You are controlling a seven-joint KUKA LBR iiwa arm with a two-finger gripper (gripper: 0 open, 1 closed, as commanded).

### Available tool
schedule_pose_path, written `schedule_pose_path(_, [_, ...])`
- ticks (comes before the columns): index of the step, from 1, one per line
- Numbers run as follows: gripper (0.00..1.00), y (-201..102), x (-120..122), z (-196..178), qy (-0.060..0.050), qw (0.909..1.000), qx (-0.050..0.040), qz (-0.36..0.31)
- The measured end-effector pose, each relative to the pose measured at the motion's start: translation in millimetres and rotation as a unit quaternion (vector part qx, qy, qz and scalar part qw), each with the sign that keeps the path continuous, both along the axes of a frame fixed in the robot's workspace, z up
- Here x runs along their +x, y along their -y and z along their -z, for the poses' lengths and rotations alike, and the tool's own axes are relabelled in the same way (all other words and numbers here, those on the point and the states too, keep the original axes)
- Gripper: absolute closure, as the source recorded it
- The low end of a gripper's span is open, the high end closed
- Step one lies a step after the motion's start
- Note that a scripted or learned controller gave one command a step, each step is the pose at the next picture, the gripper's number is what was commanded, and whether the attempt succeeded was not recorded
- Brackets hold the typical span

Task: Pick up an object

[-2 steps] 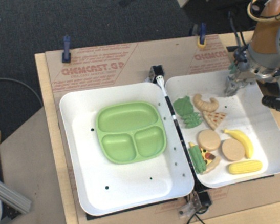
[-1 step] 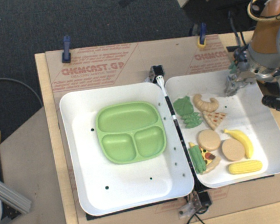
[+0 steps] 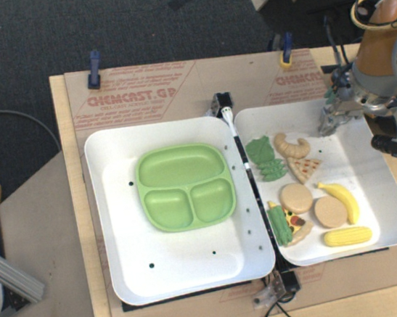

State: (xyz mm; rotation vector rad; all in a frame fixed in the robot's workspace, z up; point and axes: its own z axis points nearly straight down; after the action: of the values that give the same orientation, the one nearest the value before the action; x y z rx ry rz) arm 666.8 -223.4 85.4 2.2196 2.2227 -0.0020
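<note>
Brown board bench (image 3: 173, 84) w/ two white bins side by side, dark carpet behind.

Things to pick, all in right bin (image 3: 378, 187):
- yellow banana (image 3: 341, 198), near the mid, right of the rest.
- yellow corn (image 3: 347, 236), at the near edge, just below banana.
- two tan round pieces (image 3: 296, 197) and (image 3: 330, 210), side by side, touching or nearly.
- tan curved bread piece (image 3: 293, 146), toward the far side.
- waffle-like wedge (image 3: 305, 168), just below the bread piece.
- green leafy toy (image 3: 262, 152), by the left wall.
- green long piece (image 3: 280, 225) next to a small pizza-like bit (image 3: 295, 222), at the near left.

Gripper (image 3: 328, 123): over far part of right bin, right of the bread piece, close but apart from it. Open or shut: can't tell, too small and dark. Holding nothing that can be seen. Grey arm w/ orange band (image 3: 381, 48) reaching in from the right.

Progress, as a guess: early. Nothing lifted yet, every toy lying flat in the bin. Left to do: go down on one piece, close on it, lift. Bread piece looks the nearest pick.

Farther out: left bin (image 3: 120, 224) w/ green split plate (image 3: 185, 185) in its mid. Two blue clamps (image 3: 92, 61) and (image 3: 286, 50) on far edge of the board.
</note>
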Motion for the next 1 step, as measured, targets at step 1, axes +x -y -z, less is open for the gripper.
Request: schedule_pose_path(1, [1.00, 0.0, 0.0, 0.0, 0.000, 1.0000, 0.0000, 0.000])
